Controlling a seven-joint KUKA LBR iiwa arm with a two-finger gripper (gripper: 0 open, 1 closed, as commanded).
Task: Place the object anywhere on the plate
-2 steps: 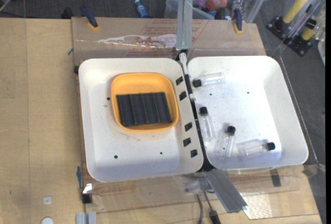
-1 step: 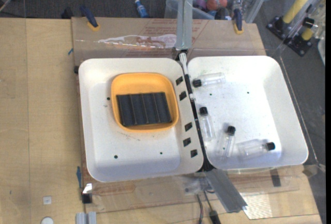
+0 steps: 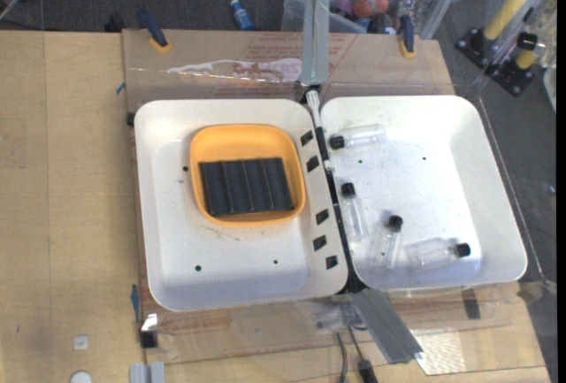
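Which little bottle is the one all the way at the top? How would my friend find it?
Look at the right white bin, the one without the orange plate. Near its top left corner, close to the divider between the bins, lies a clear vial with a black cap. It lies alone, almost level, cap pointing left, while the other clear vials cluster lower down in the bin.
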